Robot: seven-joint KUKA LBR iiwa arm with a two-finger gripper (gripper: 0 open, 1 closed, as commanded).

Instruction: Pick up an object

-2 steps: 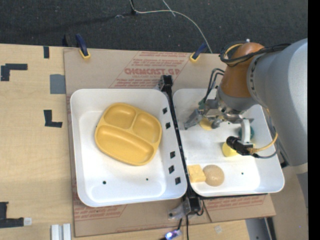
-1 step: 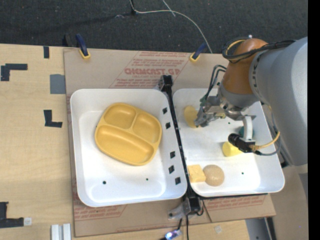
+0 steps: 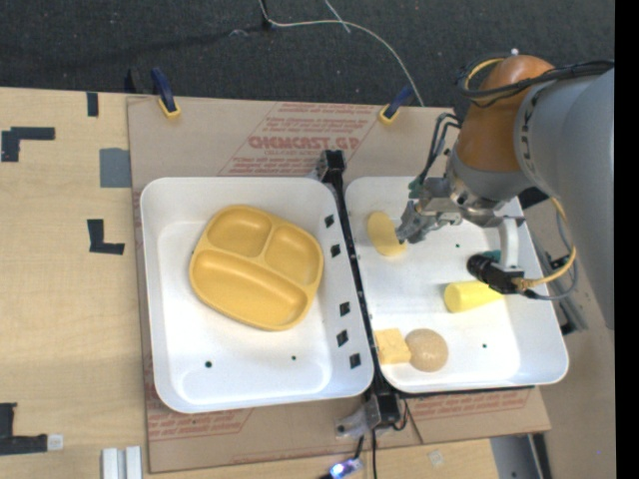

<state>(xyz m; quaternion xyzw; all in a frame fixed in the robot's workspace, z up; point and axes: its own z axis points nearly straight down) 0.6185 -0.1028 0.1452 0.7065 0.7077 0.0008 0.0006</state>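
Note:
My gripper [image 3: 410,232] hangs low over the back left part of the right bin [image 3: 519,367], right beside a pale yellow rounded piece [image 3: 383,235]. Its tips touch or nearly touch that piece's right side. A yellow cylinder [image 3: 472,295] lies on the bin floor to the right of centre. A tan ball [image 3: 427,349] and a small yellow block [image 3: 391,346] sit at the bin's front left.
The left bin [image 3: 170,367] holds a yellow divided plate [image 3: 257,265]. A black divider [image 3: 344,267] runs between the two bins. Cables trail from the wrist over the right bin's far right side.

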